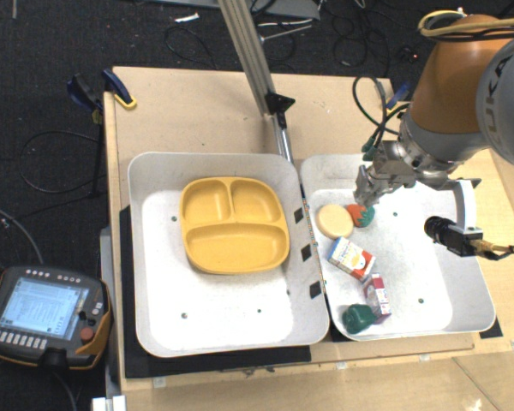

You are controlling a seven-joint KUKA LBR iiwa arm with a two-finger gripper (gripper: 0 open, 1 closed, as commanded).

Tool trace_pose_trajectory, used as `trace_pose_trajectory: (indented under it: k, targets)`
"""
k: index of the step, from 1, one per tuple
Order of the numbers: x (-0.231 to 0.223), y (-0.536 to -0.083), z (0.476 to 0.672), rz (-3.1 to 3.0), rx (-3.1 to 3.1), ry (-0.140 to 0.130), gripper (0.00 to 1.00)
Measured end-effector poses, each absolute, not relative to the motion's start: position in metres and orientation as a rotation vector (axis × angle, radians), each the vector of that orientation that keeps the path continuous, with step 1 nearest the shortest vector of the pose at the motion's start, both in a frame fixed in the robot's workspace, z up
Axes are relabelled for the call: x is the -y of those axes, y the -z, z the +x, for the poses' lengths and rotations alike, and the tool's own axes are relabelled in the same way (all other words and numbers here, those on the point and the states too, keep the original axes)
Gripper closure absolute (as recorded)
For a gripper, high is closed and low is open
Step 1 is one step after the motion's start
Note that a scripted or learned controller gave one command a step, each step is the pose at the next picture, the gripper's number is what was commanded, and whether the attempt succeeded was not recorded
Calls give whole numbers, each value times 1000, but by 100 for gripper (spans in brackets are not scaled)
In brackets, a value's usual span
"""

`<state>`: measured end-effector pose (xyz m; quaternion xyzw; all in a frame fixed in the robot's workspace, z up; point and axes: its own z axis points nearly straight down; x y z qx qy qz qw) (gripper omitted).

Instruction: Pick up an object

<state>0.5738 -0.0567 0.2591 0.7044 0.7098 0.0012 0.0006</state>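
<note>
Over right bin (463, 298), gripper (365, 197) just above red-green obj (361, 216), by cream disc (334, 221).

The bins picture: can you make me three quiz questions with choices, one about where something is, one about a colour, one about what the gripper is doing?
1. Where is the yellow tray?
A. left bin
B. right bin
C. floor

2. What colour is the lump at the right bin's front?
A. pink
B. green
C. white

3. Where is the gripper?
A. over the tray
B. low in the right bin
C. off the bench

Answers: A, the tray lies in the left bin. B, the lump is dark green. B, the gripper is down by the round cream piece.
</note>
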Motion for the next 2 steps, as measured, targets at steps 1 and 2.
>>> trace_pose_trajectory:
  k: [1,2]
  targets:
    - [-1,-245,589,2213,-2231,-2,100]
    - [-46,-246,611,2213,-2229,-5,100]
